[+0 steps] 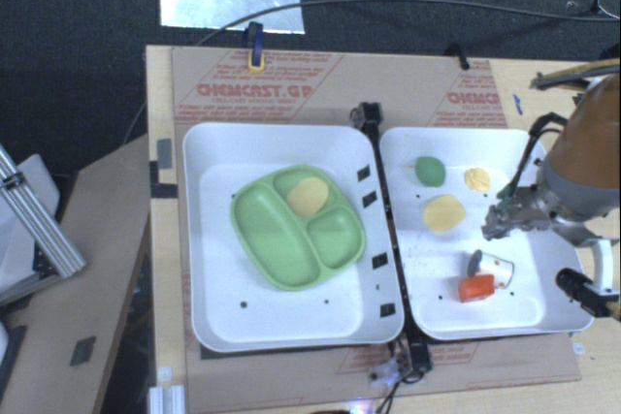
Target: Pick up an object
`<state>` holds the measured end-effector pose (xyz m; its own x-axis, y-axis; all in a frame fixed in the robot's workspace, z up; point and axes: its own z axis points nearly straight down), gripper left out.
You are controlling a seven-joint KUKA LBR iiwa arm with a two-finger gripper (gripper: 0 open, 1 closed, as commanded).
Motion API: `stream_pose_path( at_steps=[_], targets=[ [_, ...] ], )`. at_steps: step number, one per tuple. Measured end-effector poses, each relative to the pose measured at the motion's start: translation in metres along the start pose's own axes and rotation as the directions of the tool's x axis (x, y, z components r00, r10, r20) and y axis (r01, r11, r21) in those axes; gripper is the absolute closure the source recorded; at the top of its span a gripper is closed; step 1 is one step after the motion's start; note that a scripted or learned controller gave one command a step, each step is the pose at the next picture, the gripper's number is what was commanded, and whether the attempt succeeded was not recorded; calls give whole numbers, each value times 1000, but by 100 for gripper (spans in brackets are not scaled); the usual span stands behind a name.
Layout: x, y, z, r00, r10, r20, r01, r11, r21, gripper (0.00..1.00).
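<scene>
The grey arm with the orange band (592, 145) reached in from 3 o'clock, and its end effector (506, 220) hung over the right shallow white plastic bin (543, 313), a little toward 3 o'clock of the bin's middle. Whether it was spread or pressed together I cannot tell, because the dark metal parts merged in one blurred mass; nothing was seen pinched in it.

Several things could serve for the task. A round green soft ball (430, 171) lay at about 11 o'clock in this bin, a small yellow lump (476, 178) just at 3 o'clock of it, and a larger pale yellow rounded piece (443, 211) near the middle. At 6 o'clock of the end effector lay an orange-red block with a grey and white part (479, 283). In the left white bin (223, 325) a green divided plastic plate (281, 247) carried a pale yellow round piece (309, 196).

In my judgement the main risk was that the end effector stood between the things and not above one of them. If it descended straight, it would probably meet only the bare floor of the bin. The rounded pieces could also roll away from a touch on the side, and the orange-red block looked uneven, so it could slip
</scene>
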<state>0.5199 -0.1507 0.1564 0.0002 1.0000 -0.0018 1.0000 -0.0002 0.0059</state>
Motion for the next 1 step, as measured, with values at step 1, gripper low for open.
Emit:
stream_pose_path(
  at_steps=[1],
  targets=[
    [4, -1, -45, 1000, -5, 0, 5, 1000, -1, 100]
  ],
)
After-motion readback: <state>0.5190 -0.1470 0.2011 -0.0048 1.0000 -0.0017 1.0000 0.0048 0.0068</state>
